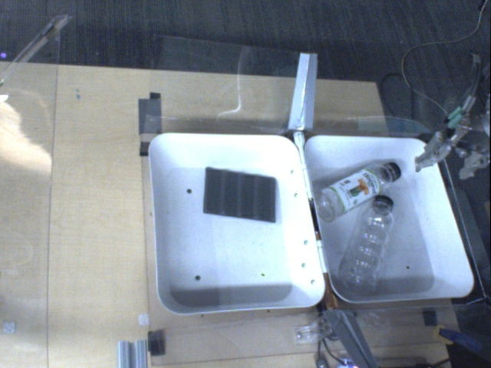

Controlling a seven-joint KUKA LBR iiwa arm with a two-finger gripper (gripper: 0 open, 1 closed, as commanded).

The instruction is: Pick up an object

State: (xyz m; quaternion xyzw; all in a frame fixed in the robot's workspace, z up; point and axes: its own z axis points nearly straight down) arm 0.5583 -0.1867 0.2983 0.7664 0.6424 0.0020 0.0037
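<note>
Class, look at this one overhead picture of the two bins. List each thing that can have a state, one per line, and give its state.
Labelled bottle: lying on its side in the right bin, dark cap on, pointing up-right.
Clear bottle: lying on its side in the same bin, dark cap on, cap end near the labelled bottle.
Dark ridged pad: lying flat in the left bin.
Gripper: at the right bin's upper right corner, holding nothing visible.
</note>
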